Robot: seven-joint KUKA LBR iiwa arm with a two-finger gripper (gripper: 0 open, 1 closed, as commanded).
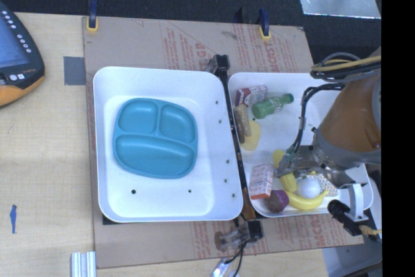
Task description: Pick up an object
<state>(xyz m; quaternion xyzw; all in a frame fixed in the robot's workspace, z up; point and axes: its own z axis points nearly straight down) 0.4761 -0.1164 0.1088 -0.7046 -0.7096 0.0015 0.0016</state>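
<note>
The right bin (259,82) is crowded. A green bottle (271,106) lies on its side near the far wall, its long axis running left to right with the neck toward the arm's side. Beside it sits a small red-and-white packet (249,95), and a brown stick-shaped item (242,124) lies along the left wall over a yellow piece (252,135). Nearer the front are a red-and-white carton (262,180), a purple object (278,200) and a curved yellow banana (303,199) cradling a white ball (309,187).

The gripper (299,164) hangs low over the banana and ball; whether it is open or closed cannot be told. The left bin (106,139) holds a blue divided plate (156,137).
</note>
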